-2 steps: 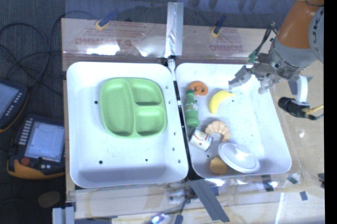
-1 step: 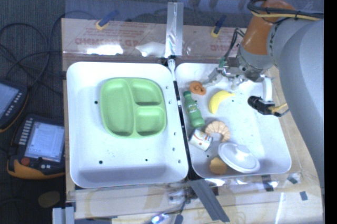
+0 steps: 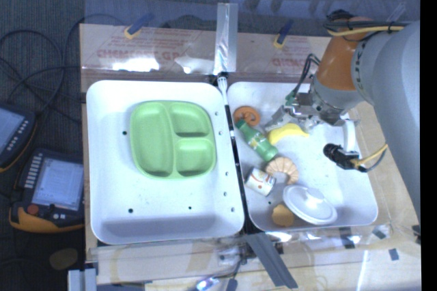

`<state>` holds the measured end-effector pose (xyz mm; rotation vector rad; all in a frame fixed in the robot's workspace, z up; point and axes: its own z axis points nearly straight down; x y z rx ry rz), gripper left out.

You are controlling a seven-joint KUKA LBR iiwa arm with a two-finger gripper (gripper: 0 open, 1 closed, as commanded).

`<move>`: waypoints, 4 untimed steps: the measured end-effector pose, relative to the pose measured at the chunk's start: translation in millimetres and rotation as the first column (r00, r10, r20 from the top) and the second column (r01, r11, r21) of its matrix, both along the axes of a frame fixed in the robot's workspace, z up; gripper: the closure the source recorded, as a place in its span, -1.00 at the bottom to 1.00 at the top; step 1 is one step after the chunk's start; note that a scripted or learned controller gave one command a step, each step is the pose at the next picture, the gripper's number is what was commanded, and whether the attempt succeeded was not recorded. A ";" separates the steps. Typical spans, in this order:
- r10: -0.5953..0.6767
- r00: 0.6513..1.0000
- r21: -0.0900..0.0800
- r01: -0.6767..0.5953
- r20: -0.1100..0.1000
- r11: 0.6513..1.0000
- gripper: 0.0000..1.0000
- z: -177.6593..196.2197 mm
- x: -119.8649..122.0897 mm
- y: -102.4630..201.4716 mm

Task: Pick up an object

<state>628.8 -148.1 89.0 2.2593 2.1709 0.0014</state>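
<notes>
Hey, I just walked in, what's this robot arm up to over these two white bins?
The arm is reaching into the right bin, with its gripper low over a banana near the bin's back. Whether it has hold of the banana can't be seen. Around it lie a green bottle, a donut, a white bowl and other small items. The left bin holds a green divided plate.

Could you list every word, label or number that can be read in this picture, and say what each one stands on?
None can be read for certain.
Red print on the clear sheet behind the bins: too faint and blurred.
Screen of the handheld pendant on the floor: too small.
Label on the green bottle: too small.
</notes>
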 end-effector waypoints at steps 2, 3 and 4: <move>0.001 1.000 0.002 -0.001 0.003 1.000 -1.00 10.1 1.2 0.9; 0.052 0.999 -0.002 -0.052 0.003 0.999 -1.00 0.7 -17.1 34.3; -0.098 0.995 0.002 0.098 -0.008 0.995 -1.00 15.6 39.3 18.6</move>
